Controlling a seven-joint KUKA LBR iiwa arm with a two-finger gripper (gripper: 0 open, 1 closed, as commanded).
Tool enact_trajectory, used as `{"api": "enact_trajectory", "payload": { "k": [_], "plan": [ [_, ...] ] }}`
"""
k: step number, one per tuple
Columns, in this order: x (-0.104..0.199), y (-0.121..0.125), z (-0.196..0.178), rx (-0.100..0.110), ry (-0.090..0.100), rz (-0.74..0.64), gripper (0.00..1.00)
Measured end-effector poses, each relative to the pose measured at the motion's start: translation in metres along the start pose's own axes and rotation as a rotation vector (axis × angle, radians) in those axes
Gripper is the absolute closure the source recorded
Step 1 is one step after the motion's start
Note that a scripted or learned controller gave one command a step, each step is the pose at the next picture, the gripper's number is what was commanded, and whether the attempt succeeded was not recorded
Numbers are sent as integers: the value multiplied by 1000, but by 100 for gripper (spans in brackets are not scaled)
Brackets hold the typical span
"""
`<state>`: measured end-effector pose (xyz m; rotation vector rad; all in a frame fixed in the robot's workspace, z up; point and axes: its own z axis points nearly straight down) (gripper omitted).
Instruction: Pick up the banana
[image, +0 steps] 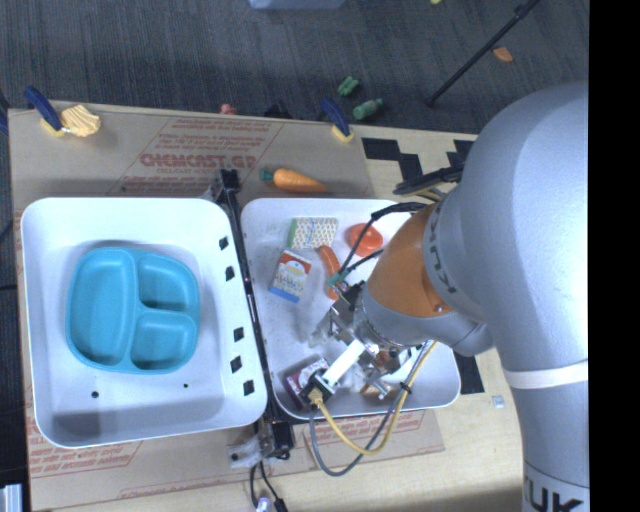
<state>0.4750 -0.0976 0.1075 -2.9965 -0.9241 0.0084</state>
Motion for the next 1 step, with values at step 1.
{"api": "enact_trajectory", "payload": {
  "k": [1],
  "plan": [
    [42,22,16,-3,1,-344,0]
  ]
}}
